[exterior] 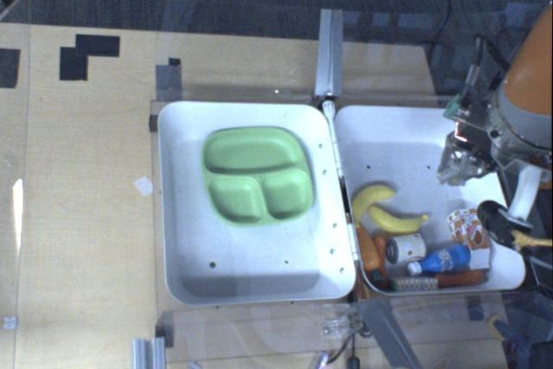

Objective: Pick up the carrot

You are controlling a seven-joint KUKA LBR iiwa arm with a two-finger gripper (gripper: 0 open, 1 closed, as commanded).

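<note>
The carrot (371,252) is an orange piece lying against the left wall of the right bin (406,130), near its front corner, partly tucked behind a small can (404,250). My gripper (456,166) hangs over the right side of that bin, well to the right of the carrot and farther back. Bare bin floor lies under it. Nothing shows in its grasp.
A yellow banana (386,210) lies just behind the carrot. A blue-and-white bottle (442,260), a long red item (445,279) and a patterned packet (467,227) crowd the bin's front right. The left bin (186,255) holds a green divided tray (257,174).
</note>
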